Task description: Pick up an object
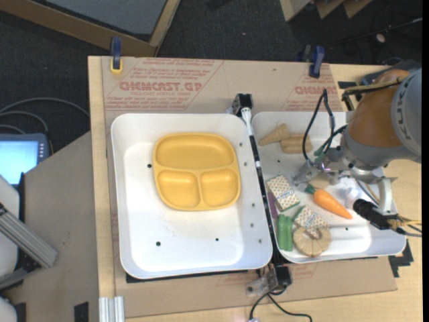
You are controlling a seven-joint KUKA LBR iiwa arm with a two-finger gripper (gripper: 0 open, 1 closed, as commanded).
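The table (201,79) carries two white bins. The left bin (134,200) holds a yellow divided plate (196,170), in plain sight. The right bin (375,243) is partly covered by the arm (385,123), which comes in from the right, cut off at the frame edge, its orange band bent low over the bin's far half. The gripper (332,170) sits buried in cables and shadow; I cannot tell how its fingers stand. Just beside it lies the carrot (332,203), untouched on the bin floor. Nearer the front: a green piece (286,230), a round tan piece (312,241), checked packets (283,192). Behind, a wedge-shaped tan piece (275,136).
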